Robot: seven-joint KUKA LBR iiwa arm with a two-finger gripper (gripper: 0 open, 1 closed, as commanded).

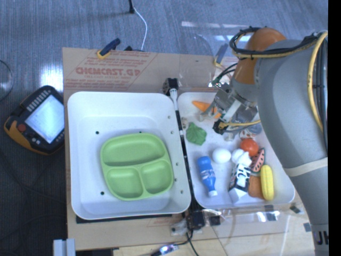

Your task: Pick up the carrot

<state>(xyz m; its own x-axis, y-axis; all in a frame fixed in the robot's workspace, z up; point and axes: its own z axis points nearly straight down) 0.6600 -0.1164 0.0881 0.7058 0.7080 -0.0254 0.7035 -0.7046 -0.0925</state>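
One carrot lay in the far part of the right bin, close to the bin's left wall, with its pointed end directed toward the divider between the two bins. The gripper stood directly beside the carrot on its right side, touching or nearly touching it; contact could not be confirmed. Whether the gripper's tips were apart or together could not be determined, as cabling and the wrist body covered that area. The carrot was not seen lifted.

Nearer than the carrot, a green leafy toy rested against the left wall of the same bin. Further toward the near edge lay a blue bottle, tilted, with its white cap pointing toward the near rim. A white ball sat just right of the bottle's upper end. To the right of the ball, a red tomato-like item, a black-and-white carton, and a yellow banana-shaped item were clustered together, touching one another.

The left bin held a green divided plate with three compartments. A yellow-and-black pendant lay on the floor left of the bench. The arm entered from the right and extended over the right bin.
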